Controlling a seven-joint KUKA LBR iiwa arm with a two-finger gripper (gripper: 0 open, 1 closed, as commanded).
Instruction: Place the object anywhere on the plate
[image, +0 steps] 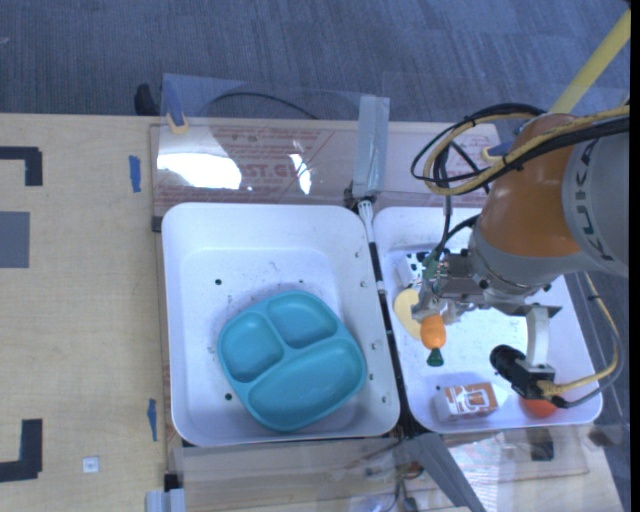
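A blue plate (292, 360) with three compartments lies in the left bin (190, 260), towards its front. Over the left half of the right bin (570, 330) hangs my gripper (434, 315), reaching down from the orange-banded wrist. Its fingertips are shut on the top of a small orange toy carrot (432, 334), whose green end (436, 357) points to the bin's front. The carrot is right of the wall between the bins, apart from the plate.
A pale yellow piece (404, 306) lies by the gripper next to the dividing wall. A small orange-and-white box (466, 400) rests at the right bin's front. A red-orange ball (541, 406) sits at the front right corner.
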